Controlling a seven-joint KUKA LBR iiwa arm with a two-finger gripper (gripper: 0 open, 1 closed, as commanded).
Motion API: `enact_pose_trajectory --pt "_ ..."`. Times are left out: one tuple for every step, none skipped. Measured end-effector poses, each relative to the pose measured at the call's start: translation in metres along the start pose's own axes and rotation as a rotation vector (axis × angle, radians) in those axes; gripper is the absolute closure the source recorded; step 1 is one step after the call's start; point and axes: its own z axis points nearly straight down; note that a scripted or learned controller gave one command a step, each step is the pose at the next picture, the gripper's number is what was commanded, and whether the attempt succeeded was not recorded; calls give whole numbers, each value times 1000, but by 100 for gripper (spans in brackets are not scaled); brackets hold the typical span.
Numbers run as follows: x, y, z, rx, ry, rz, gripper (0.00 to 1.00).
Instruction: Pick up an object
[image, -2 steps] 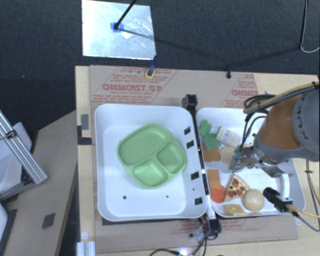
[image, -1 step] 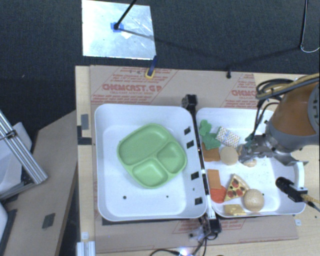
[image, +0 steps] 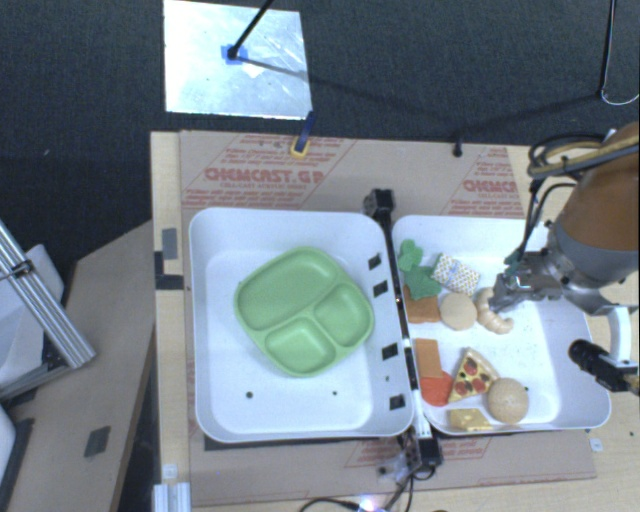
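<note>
Two white bins are seen side by side on the surface. In the left bin a green tray with three compartments is laid near the middle, turned at a slant. The right bin is filled along its left half with small toy foods. A green leafy piece is placed at the top, with a speckled white block just to its right. Below them a tan slab and a round beige disc are set close together. A pale knobbly piece is found just right of the disc. Lower down, an orange block and a red piece are lined along the divider, a pizza slice is laid beside them, a round bun is set at its lower right, and a yellow piece is tucked against the front wall.

The arm is reached in from the right, and the tool is lowered over the knobbly piece, just above or touching it. Whether the tool is spread wide or closed narrow cannot be told, and nothing is seen to be lifted.
</note>
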Motion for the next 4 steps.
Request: enact_pose_trajectory --pt "0 1 -10 4 1 0 100" --pt "37 45 0 3 2 -5 100" --pt "45 55 -16 3 1 -2 100" --pt "54 60 0 6 1 -2 100"
